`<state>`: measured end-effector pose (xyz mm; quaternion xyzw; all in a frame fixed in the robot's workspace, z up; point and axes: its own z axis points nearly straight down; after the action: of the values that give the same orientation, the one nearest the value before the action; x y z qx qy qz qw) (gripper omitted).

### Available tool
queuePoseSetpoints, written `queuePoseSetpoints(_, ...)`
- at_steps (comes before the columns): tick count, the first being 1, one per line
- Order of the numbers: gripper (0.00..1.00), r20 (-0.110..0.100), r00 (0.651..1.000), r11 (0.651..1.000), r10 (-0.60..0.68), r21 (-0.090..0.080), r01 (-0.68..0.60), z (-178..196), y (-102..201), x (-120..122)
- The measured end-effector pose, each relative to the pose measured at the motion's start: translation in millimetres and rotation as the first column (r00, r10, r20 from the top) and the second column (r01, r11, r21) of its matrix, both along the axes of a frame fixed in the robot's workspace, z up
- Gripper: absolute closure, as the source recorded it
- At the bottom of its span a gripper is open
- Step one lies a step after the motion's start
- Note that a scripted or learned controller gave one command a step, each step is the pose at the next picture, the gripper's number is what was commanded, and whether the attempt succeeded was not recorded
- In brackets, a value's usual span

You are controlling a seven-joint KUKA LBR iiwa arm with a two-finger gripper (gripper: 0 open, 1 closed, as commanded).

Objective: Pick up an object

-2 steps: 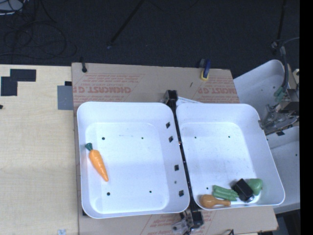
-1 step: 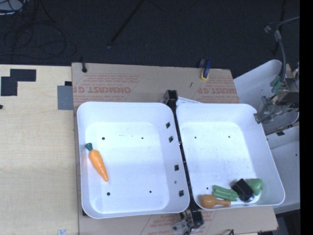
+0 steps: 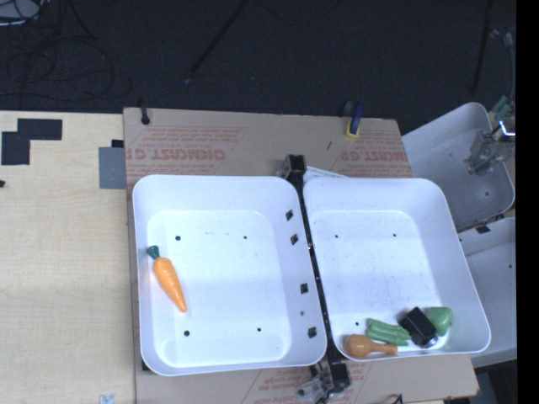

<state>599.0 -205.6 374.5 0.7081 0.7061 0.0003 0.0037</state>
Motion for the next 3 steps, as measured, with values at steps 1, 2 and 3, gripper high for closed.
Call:
queuePoseSetpoints(1, 1.00, -0.011, 1.000, 1.000, 0.001, 0.005, -0.001, -23, -8, -41)
queuePoseSetpoints(2, 1.00, -0.005, 1.000, 1.000, 0.008, 0.006, -0.008, 25, 62, -70)
queuePoseSetpoints(3, 1.00, -0.013, 1.000, 1.000, 0.001, 0.006, -0.001, -35, 50, -97)
